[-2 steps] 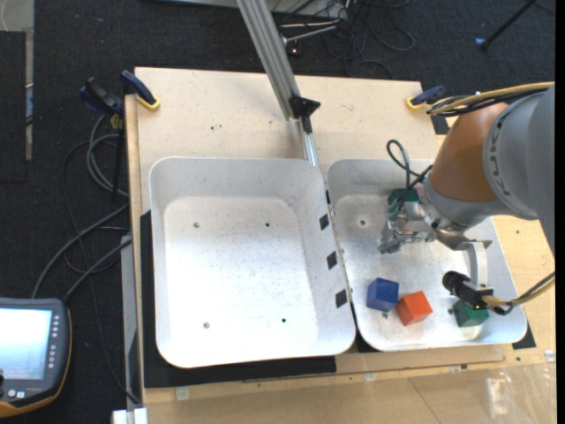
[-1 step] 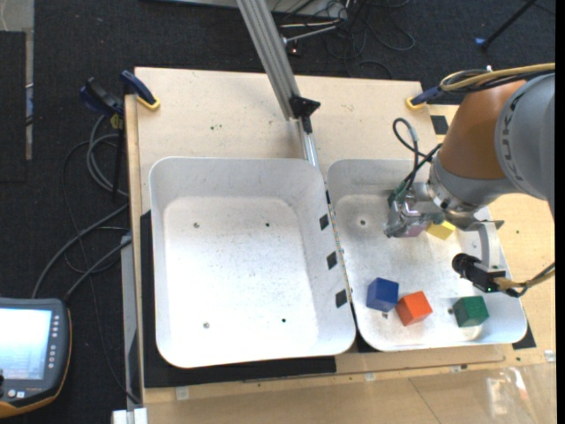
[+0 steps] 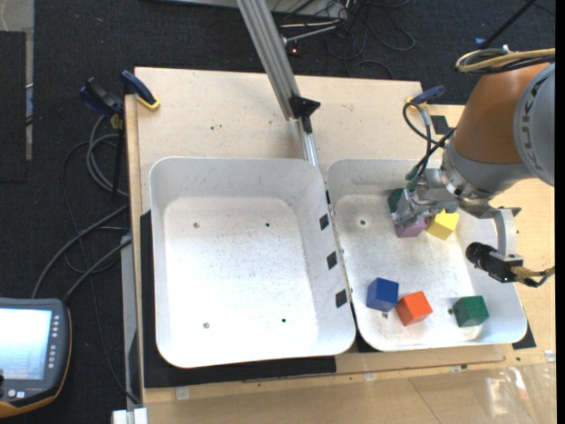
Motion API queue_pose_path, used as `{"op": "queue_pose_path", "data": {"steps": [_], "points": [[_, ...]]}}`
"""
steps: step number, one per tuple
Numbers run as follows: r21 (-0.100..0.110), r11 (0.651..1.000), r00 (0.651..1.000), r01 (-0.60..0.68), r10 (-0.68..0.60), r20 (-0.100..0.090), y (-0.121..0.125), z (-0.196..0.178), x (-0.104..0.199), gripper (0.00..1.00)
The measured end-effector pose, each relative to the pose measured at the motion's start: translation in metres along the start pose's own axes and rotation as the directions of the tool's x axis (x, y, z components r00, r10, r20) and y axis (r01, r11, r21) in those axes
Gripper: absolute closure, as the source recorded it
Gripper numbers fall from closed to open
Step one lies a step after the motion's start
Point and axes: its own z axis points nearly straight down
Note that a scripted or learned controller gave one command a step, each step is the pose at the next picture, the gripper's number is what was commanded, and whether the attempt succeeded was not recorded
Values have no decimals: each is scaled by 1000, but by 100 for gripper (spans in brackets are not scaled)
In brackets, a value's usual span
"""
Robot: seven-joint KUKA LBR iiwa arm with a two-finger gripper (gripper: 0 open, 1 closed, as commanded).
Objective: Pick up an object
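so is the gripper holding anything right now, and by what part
It cannot be told. The gripper is down at a purple block beside a yellow block in the right bin, but any hold is hidden.

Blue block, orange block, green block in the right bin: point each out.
Blue block (image 3: 382,293), camera view, top face.
Orange block (image 3: 414,307), camera view, top face.
Green block (image 3: 470,310), camera view, top face.

Two shallow white plastic bins (image 3: 238,263); five small blocks: blue (image 3: 382,293), orange (image 3: 414,307), green (image 3: 470,311), yellow (image 3: 443,224), purple (image 3: 409,228).
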Motion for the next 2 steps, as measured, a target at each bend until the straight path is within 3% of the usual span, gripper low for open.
{"op": "queue_pose_path", "data": {"steps": [1,2], "points": [[-2,1000,1000,0,0,1,2,-54,0,100],[7,1000,1000,4,-4,-2,-4,-42,46,100]]}}
